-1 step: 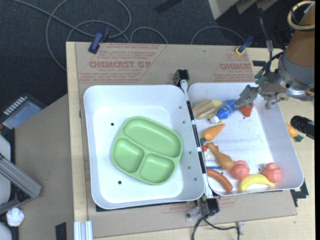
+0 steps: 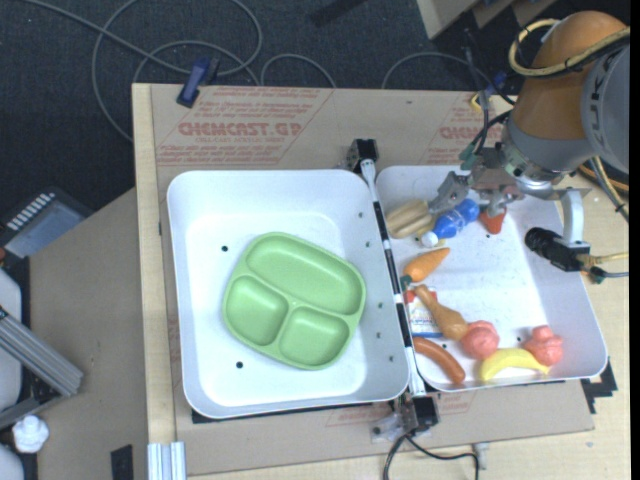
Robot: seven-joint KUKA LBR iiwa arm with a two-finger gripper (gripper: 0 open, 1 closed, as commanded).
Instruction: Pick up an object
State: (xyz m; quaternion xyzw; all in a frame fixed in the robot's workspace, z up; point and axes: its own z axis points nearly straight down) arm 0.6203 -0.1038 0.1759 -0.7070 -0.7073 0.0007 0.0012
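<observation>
My gripper hangs over the back of the right bin, and its two fingers stand apart, so it is open. A small blue bottle with a white cap lies just below and between the fingers, nearer the left one; whether they touch it I cannot tell. A tan bread roll lies to its left by the bin wall. An orange carrot sits a little in front of the bottle.
The front of the right bin holds a drumstick, a red sausage, a pink-red fruit, a yellow banana and a pink toy. A green divided plate lies in the left bin.
</observation>
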